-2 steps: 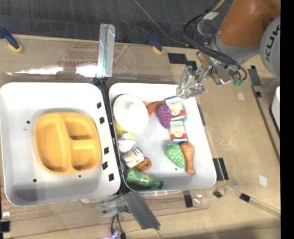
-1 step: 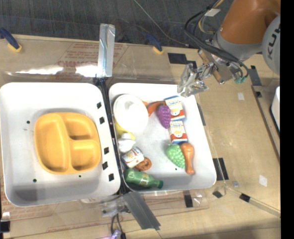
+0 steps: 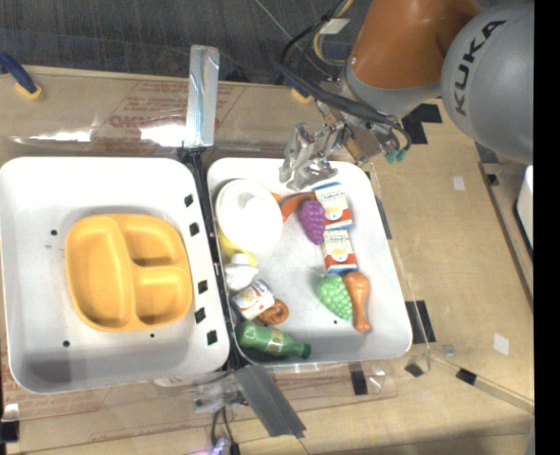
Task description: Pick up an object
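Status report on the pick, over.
Gripper above right bin's far edge, holding nothing. Purple grapes and milk carton nearest. White bowl crowds alongside.

This is a robotics lab, not a kitchen: a grey arm [image 3: 488, 64] lettered KUKA reaches over a wooden worktop [image 3: 450, 254] where two white bins [image 3: 33, 197] are fixed with tape. Loose cables [image 3: 303, 50] trail across dark carpet [image 3: 90, 12], and the food (a plastic drumstick [image 3: 357, 300], grapes [image 3: 313, 220]) is toy stock.

The gripper [image 3: 308, 159] hangs over the right bin's [image 3: 386, 254] far edge, near purple grapes [image 3: 312, 220].
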### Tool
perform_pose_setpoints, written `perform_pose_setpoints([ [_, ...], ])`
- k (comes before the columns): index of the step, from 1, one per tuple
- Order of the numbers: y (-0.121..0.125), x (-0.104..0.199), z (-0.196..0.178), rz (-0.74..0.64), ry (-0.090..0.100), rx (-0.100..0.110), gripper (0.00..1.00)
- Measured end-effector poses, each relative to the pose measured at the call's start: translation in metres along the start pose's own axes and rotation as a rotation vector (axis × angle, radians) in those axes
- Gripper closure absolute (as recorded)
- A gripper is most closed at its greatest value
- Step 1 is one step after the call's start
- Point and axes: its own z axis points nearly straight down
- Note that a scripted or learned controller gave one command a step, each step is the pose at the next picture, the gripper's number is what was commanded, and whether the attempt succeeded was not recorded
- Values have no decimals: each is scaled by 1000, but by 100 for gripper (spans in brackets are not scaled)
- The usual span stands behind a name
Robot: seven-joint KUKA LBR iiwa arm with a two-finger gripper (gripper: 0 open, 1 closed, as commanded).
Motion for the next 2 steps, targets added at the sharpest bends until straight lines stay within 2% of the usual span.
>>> perform_pose_setpoints([
  [1,-29,5,24,-72,2,1,100],
  [2,40,-27,7,9,-1,1,100],
])
